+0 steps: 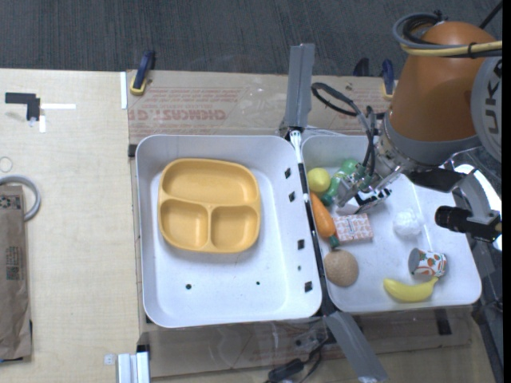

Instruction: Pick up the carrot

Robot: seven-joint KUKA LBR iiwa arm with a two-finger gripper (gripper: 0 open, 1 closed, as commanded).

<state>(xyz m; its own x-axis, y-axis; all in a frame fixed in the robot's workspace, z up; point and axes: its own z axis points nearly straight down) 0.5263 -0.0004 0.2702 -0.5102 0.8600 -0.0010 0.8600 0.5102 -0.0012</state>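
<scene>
light: bright, even | shadows: soft, faint | glare: mild on white bins (152,238) | focus: slightly soft

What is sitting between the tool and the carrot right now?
Nothing visible fills the short gap. The tool hangs just to the right of the carrot, which lies along the right bin's left wall. A yellow lemon crowds the carrot's top end, and a pink patterned block lies against its lower right side.

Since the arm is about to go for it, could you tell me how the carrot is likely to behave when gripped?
The carrot looks smooth and tapered, so it may slip toward its thin end. It seems rigid, probably a light toy. Lying against the bin wall beside the pink box, it could roll when nudged.
</scene>
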